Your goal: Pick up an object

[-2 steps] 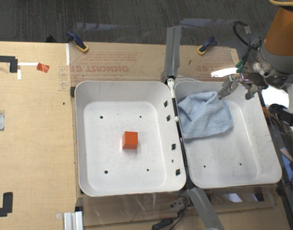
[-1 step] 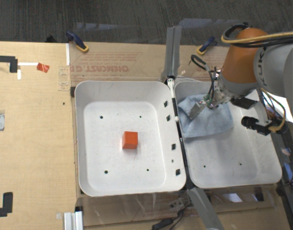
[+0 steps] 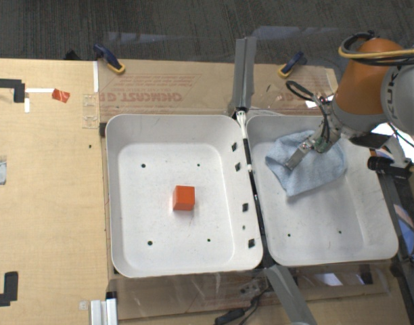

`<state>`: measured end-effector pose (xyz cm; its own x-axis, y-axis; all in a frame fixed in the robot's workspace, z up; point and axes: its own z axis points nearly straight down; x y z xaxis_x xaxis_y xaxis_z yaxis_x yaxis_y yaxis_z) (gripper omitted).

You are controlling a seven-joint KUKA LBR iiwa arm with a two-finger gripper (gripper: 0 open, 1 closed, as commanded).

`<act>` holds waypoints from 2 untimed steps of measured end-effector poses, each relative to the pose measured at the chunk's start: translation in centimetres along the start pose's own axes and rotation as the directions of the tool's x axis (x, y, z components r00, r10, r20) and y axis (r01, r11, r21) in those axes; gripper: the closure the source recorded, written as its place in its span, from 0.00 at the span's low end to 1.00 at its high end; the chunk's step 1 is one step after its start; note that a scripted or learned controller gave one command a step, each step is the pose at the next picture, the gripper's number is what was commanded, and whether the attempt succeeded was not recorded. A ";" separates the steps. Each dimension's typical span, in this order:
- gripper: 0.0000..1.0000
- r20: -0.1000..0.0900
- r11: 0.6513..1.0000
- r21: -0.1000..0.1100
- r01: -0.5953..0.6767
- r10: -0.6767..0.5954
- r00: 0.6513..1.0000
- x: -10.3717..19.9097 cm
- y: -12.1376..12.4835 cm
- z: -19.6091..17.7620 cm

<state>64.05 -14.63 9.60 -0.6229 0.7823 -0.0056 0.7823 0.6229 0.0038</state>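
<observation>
We read one printed legend: red lettering on the cardboard sheet point(image 3: 193, 90) lying flat at the far side, beyond the left bin point(image 3: 119, 181). It stands upside down from this camera; turned round, the larger line seems to say "CHEMCAST GP", though the last letters are unclear. A smaller line beside it is too blurred to read.
</observation>
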 end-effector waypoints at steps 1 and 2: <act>1.00 0.006 1.000 -0.005 -0.004 0.005 1.000 -0.2 0.0 -1.1; 1.00 -0.003 0.959 0.005 -0.285 0.285 0.959 1.5 -0.1 -12.0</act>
<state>62.99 -13.48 21.56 -0.3741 0.9274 -0.0016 0.9274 0.3741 -0.0001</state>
